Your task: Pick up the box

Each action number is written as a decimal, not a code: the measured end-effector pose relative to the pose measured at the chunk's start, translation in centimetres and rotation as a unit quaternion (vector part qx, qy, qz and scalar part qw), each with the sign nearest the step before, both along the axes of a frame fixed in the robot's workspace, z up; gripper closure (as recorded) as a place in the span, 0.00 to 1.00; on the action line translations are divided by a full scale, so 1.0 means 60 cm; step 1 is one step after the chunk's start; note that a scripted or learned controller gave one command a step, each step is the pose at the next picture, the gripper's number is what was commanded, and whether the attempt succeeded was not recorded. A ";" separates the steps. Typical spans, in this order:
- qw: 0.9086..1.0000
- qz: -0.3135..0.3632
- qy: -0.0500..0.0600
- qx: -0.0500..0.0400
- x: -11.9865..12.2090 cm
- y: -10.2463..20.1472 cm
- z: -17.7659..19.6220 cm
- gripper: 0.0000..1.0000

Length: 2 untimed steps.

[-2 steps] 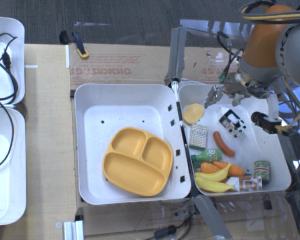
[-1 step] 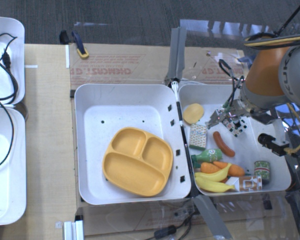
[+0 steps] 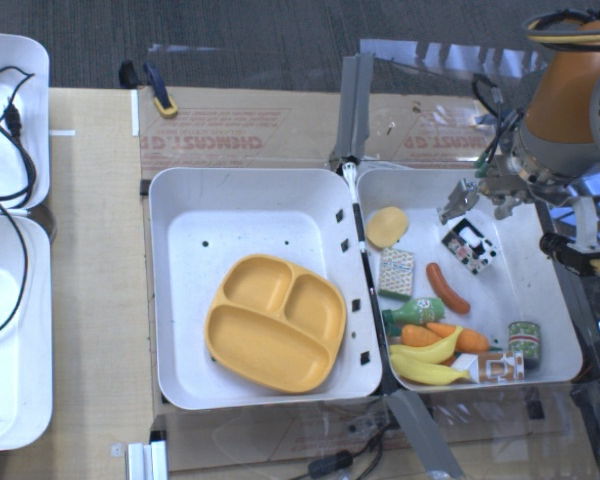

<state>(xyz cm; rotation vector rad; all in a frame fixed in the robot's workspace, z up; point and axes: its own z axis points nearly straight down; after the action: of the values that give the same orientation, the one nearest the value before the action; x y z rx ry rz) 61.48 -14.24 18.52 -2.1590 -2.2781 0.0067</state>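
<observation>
Three box-like things lie in the right bin. A pale patterned box rests flat by the bin's left wall. A small black-and-white box sits nearer the back. A white-and-orange carton lies at the front. My gripper hangs over the back of this bin, right above the black-and-white box and close to it. The grey wrist and the orange band rise to the upper right. Nothing shows held between the fingers.
The right bin also holds a round yellow chip, a red sausage, a green item, a carrot, a banana and a small can. A yellow divided plate lies in the left bin.
</observation>
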 end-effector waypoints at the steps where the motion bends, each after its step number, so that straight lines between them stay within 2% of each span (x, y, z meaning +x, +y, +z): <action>1: 1.000 0.000 0.000 0.000 0.000 0.000 0.000 0.00; 2: 1.000 0.027 0.002 0.001 -0.073 0.036 -0.119 0.00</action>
<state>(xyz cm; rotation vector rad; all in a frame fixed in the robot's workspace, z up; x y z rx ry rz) 57.10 -12.07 11.39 -2.0945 -2.3316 0.0083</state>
